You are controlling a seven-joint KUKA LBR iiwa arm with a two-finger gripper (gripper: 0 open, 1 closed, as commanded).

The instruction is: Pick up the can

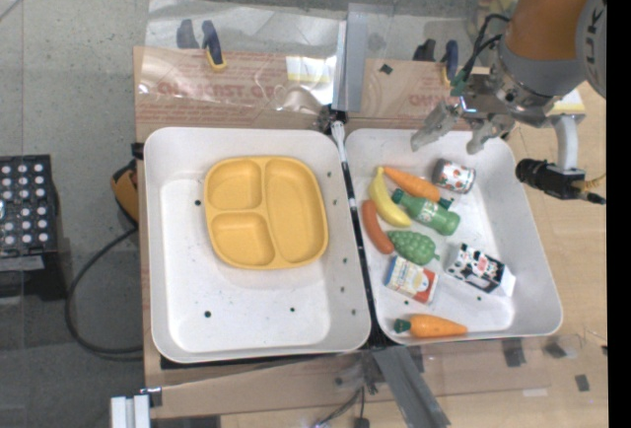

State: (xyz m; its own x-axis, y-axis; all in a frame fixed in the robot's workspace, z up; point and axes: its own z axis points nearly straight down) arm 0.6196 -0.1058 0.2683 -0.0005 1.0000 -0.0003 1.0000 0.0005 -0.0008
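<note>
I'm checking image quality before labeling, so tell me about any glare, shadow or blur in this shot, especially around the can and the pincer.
Camera view: even, soft lighting. The can is small and slightly soft, its label unreadable. The pincer above it looks mildly blurred, its fingers spread. Glare streaks the clear plastic sheet behind the bins. The yellow tray is sharp, with faint shadow at its rim.

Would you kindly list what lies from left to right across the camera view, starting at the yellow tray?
Yellow divided tray → banana → green bottle → can → black-and-white carton.
</note>
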